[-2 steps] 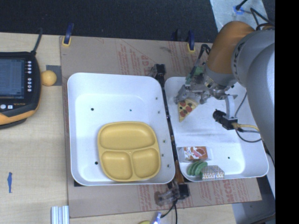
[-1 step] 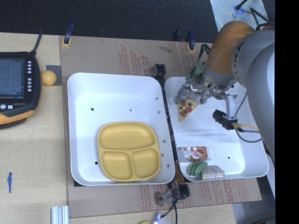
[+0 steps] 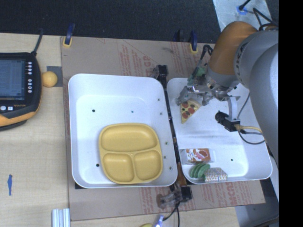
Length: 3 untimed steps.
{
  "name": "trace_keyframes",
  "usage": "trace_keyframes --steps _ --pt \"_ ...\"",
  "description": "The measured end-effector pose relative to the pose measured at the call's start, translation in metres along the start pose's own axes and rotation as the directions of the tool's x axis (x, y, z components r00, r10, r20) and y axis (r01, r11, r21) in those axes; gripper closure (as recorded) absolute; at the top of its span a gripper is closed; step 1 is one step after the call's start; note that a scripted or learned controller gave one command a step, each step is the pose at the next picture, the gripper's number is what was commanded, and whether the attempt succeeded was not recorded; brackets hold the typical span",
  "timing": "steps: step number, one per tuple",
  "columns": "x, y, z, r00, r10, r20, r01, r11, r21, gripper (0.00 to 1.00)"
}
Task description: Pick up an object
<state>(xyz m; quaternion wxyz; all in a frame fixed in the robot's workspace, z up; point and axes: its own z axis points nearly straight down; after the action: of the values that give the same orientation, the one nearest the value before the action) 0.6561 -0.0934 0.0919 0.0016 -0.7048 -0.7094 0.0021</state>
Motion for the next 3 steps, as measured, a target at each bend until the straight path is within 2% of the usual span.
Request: trace_keyframes --steps 2,3 --pt "-0.0094 0.0004 -0.0004 1.0 0.004 0.0 -0.004 1.0 -0.004 0.0" --pt "-0.0012 0.0001 0.0 1.0 0.001 0.0 -0.001 1.0 0.0 0.0"
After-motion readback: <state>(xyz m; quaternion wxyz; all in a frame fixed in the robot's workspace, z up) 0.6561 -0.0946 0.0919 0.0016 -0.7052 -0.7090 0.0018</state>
